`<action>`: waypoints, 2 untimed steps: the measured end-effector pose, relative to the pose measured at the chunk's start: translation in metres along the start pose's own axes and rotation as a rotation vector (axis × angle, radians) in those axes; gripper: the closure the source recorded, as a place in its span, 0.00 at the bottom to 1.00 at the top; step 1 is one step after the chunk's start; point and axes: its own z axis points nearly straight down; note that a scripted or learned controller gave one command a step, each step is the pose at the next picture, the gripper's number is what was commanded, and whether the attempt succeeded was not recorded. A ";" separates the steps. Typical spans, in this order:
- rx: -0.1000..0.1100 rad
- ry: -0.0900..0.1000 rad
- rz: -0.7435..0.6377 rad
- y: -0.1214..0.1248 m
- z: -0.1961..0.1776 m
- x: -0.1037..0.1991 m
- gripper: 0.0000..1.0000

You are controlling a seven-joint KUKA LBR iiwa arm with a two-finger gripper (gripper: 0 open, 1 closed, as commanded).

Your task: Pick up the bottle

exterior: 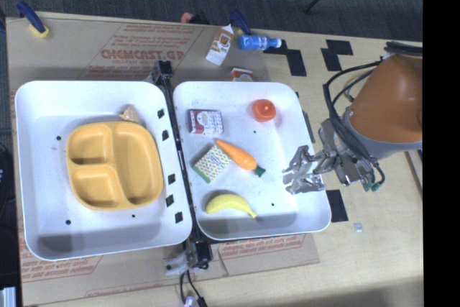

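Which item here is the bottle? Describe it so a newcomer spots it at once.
Start at the right white bin, then look past its far rim onto the bench. The small blue bottle lies on its side there, beside a small carton; it is the only blue, cylindrical item.

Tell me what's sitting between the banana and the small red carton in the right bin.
In the camera view, a patterned block lies between the banana and the red carton, with the carrot beside it.

Count: two shallow white plastic bins (43,104); one yellow three-compartment tray (113,164); one orange toy carrot (237,154); one yellow banana (230,205); one small red carton (205,121); one patterned green-white box (212,163); one round orange object (264,110); one blue bottle (257,43).
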 end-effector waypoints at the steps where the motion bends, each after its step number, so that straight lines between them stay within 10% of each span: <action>1: -0.003 0.004 -0.101 0.000 0.013 -0.004 1.00; 2: -0.002 0.004 -0.102 0.017 0.019 -0.011 1.00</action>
